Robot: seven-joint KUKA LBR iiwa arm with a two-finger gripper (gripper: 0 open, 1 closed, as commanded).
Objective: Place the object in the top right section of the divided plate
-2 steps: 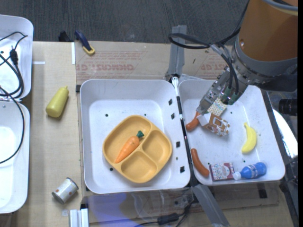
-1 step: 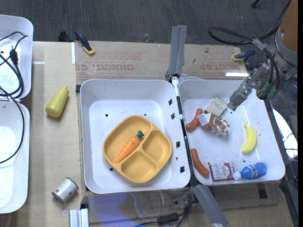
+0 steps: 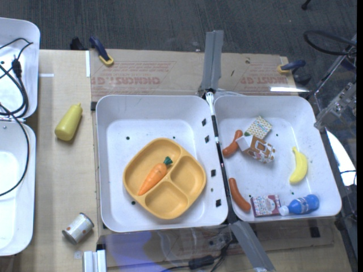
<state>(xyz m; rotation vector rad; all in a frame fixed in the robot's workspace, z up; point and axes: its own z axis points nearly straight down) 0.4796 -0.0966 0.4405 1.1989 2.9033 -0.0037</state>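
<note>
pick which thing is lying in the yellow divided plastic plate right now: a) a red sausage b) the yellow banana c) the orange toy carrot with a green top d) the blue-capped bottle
c: the orange toy carrot with a green top lies in the left section of the yellow divided plastic plate in the left white bin.

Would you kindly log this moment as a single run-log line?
orange toy carrot: left section of yellow divided plate | plate: left white bin | top right section: holds nothing | yellow toy banana: right white bin
</note>
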